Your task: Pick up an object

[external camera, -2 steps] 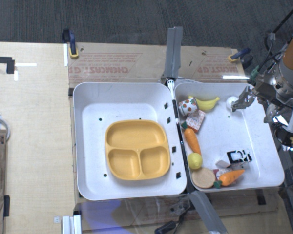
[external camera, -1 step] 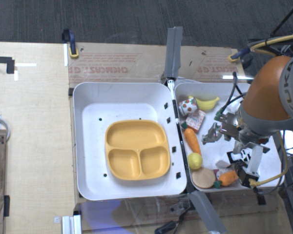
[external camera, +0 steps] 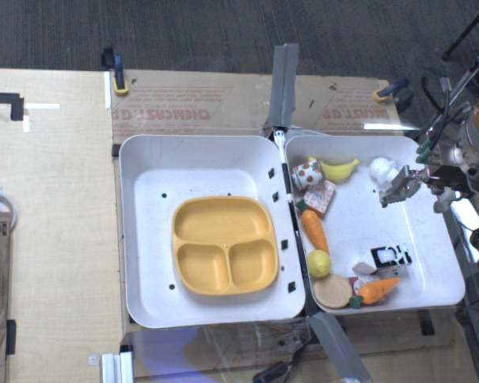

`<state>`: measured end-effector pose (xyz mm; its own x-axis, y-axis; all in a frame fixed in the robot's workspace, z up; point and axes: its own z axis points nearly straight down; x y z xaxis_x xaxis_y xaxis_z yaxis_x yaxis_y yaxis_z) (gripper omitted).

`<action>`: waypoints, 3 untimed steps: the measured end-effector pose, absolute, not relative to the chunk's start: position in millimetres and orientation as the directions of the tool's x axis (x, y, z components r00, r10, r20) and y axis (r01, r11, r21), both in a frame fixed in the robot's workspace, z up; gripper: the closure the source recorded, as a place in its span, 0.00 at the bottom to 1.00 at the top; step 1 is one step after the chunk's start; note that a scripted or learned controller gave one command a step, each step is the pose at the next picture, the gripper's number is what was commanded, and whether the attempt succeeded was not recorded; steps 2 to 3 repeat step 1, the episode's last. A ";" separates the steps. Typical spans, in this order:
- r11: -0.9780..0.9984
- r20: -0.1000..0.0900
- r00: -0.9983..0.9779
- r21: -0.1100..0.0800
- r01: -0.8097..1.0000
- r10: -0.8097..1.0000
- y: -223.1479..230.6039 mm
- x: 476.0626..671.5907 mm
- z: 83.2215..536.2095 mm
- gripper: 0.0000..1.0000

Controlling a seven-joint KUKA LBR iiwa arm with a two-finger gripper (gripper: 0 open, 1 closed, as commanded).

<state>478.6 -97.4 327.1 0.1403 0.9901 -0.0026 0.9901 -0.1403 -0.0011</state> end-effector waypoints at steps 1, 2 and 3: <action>-0.138 -0.005 0.138 -0.004 0.990 0.990 -97.4 479.6 334.7 1.00; -0.138 -0.005 0.138 -0.004 0.990 0.990 -97.4 479.6 334.7 1.00; -0.138 -0.005 0.138 -0.004 0.990 0.990 -97.4 479.6 334.7 1.00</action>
